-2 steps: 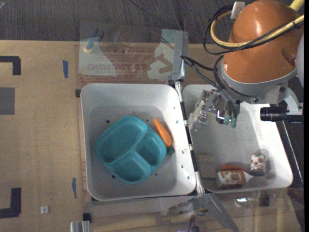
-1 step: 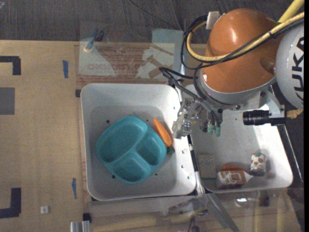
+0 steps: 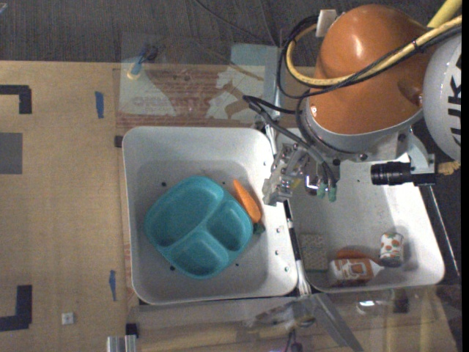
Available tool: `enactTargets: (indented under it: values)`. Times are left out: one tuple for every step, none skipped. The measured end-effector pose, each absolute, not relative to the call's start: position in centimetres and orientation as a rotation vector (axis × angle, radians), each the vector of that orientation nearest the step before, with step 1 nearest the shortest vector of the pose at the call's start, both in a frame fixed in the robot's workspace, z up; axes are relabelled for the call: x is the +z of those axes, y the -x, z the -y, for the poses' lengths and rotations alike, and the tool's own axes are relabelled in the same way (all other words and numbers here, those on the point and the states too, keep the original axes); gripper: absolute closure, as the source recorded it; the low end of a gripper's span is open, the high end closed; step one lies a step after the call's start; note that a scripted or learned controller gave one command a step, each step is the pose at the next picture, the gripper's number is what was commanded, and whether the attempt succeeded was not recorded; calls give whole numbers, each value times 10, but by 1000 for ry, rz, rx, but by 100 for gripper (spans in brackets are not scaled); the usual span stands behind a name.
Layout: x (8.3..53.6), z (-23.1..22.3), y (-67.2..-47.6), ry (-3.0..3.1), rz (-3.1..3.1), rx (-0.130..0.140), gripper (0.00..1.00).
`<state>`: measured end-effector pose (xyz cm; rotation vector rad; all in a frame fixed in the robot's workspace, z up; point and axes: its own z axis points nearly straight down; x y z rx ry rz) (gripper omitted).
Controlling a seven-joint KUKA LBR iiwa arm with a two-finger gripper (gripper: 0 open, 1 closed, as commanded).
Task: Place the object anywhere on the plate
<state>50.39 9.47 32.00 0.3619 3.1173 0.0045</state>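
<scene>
A teal divided plate (image 3: 196,227) lies in the left bin. An orange carrot-shaped object (image 3: 248,200) rests against the plate's right rim, its small green end pointing toward the front. My gripper (image 3: 299,191) hangs over the ridge between the two bins, just right of the carrot and higher than it. Its fingers (image 3: 272,191) stand apart with nothing between them, so it is open. The arm's orange band and grey wrist hide the back of the right bin.
The right bin (image 3: 410,218) holds a lying bottle with an orange label (image 3: 353,268) and a small printed cup (image 3: 392,248) near its front. The left bin wall (image 3: 132,196) rises close around the plate. Cables loop above the wrist.
</scene>
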Motion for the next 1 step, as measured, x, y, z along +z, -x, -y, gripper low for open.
enactTargets:
  values:
    - [236, -62, -512, -841, -3028, 0, 100]
